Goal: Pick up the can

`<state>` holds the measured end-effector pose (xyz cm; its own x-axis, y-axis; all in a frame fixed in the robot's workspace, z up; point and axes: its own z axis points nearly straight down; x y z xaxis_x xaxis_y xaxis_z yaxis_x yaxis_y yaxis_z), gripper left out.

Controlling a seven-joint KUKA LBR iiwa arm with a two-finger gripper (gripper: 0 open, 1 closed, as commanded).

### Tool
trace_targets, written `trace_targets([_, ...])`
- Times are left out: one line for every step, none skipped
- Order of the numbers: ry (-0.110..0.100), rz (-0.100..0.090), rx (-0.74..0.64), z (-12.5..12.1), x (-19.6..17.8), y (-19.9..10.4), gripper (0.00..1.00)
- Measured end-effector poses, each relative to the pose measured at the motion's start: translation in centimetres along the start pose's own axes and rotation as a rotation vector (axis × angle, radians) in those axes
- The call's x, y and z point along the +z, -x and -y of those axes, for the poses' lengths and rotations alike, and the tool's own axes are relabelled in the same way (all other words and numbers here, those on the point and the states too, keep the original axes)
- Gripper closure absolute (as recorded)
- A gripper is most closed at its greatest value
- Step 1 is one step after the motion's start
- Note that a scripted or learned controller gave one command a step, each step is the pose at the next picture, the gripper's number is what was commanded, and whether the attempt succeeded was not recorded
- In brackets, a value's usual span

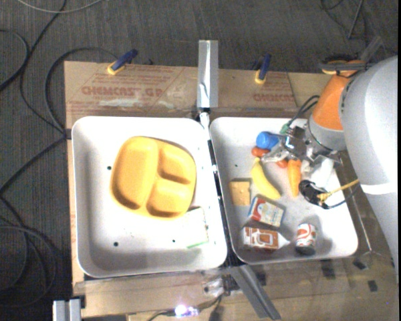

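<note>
Hand [285, 150] indistinct, well apart from can [306, 237]

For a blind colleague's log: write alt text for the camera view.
The grey arm's hand hovers over the top of the right bin, far from the can lying near its bottom edge beside two small cartons. The left bin holds a yellow divided tray.
</note>
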<state>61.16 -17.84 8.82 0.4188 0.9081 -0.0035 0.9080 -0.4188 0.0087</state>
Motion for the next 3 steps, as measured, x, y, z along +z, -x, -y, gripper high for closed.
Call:
trace_targets([-0.061,0.015,-0.124,-3.9,0.4,-2.3,0.0])
trace_targets([-0.028,0.011,-0.369,-4.4,0.3,-2.6,0.0])
trace_targets([-0.022,0.011,-0.369,-3.8,0.3,-4.2,0.0])
